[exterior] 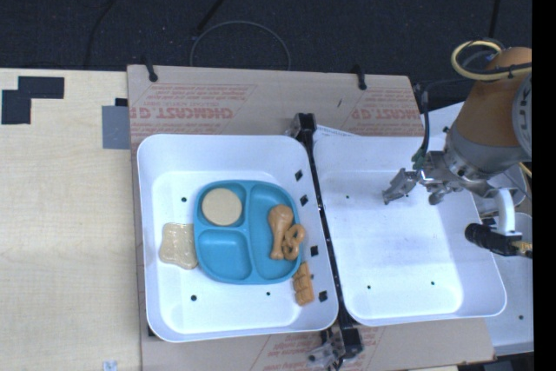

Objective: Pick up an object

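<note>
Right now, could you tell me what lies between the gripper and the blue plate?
In the camera view, bare white floor of the right bin and the black divider where the bins meet lie between the gripper and the blue plate.

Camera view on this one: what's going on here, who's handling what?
A grey KUKA arm reaches in from the right, its pincer open over the right bin with nothing between its fingers. All the objects sit in the left bin: a blue divided plate carrying a round tan disc and a brown chicken-leg shape beside a pretzel-like piece, a pale bread-like piece at the plate's left edge, and a small brown piece at its lower right. Nothing is picked up yet.
</note>
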`<control>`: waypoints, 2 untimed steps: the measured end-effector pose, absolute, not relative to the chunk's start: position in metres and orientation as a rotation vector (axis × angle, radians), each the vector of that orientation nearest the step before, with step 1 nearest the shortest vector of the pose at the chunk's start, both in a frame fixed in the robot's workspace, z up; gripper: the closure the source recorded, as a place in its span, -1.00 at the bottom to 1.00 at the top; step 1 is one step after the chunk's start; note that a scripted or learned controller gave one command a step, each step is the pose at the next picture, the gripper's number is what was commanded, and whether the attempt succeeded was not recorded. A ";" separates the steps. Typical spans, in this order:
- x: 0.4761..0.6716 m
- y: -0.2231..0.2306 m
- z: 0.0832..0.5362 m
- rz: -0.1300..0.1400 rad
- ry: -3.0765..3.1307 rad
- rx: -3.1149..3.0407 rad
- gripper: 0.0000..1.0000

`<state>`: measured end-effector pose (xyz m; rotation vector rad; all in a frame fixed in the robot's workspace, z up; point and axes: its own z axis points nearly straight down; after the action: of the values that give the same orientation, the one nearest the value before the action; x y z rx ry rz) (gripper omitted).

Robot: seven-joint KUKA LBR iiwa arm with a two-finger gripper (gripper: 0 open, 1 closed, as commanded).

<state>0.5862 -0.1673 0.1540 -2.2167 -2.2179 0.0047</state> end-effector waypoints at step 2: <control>0.592 -0.160 0.087 0.004 -2.219 -2.218 -1.00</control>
<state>0.5921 -0.1601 0.0866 -2.2182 -2.2194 0.0041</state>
